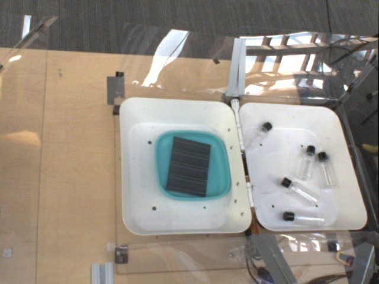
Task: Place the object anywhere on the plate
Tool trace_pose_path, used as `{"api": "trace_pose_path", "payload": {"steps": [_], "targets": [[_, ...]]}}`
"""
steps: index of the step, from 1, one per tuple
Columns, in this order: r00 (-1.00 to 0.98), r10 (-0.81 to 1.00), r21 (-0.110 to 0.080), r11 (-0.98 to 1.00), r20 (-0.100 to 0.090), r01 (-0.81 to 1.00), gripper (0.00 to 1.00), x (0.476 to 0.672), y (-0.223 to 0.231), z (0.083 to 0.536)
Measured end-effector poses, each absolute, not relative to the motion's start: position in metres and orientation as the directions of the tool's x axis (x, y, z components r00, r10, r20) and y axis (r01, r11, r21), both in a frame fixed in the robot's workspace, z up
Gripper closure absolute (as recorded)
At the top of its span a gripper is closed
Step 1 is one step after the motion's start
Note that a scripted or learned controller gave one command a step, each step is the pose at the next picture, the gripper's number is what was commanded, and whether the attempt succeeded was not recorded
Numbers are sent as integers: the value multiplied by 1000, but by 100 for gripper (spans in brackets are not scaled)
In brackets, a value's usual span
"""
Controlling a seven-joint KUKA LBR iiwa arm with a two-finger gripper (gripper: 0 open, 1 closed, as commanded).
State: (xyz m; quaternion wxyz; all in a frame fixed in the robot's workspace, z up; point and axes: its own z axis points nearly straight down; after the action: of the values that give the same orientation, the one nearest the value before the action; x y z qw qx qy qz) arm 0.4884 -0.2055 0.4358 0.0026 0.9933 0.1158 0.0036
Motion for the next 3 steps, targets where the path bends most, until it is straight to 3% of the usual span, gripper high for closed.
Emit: {"api": "trace_pose_path", "payload": {"steps": [3], "targets": [[978,208,6,-978,6,208,0,488,-205,436]]}}
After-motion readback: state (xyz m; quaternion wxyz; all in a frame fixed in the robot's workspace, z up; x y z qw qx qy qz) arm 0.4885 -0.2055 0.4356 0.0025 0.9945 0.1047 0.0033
